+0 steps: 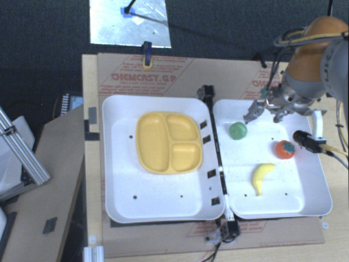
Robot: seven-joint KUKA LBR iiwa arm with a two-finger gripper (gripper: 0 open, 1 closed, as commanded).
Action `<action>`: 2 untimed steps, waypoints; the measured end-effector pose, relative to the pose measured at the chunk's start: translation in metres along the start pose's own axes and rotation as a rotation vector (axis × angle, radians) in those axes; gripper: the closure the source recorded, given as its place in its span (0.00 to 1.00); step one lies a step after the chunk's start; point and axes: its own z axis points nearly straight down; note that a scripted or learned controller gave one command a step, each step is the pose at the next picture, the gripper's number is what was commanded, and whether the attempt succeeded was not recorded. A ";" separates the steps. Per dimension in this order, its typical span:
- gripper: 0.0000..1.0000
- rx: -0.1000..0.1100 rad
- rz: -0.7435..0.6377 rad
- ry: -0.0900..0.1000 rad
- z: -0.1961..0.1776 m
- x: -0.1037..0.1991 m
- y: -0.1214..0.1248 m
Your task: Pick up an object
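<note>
Reaching in from the right, the grey arm point(322, 48) with its orange band hung over the far end of the right bin point(311, 201), and its gripper point(267, 113) sat low above the bin's upper left part. The two fingers point(253, 113) were spread wide, with nothing between them.

Three small things lay in that bin. A green apple point(238, 130), round and smooth with a dull shine, lay just beside and below the left finger, apart from it as far as could be told. A tomato point(284, 149), orange-red with a small green cap, lay toward the bin's right side, near a black part of the arm's tooling. A yellow banana point(262, 177), short and curved, lay nearer the front edge, well apart from the apple.

The left bin point(120, 201) held a yellow divided plate point(168, 142) with three compartments, lying flat near its middle. Both bins rested on a brown cardboard sheet point(147, 75) printed with red lettering.
</note>
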 end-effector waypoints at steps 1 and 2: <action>0.00 -0.013 -0.002 -0.001 -0.008 0.000 0.003; 0.00 -0.010 -0.005 -0.001 0.041 -0.001 0.013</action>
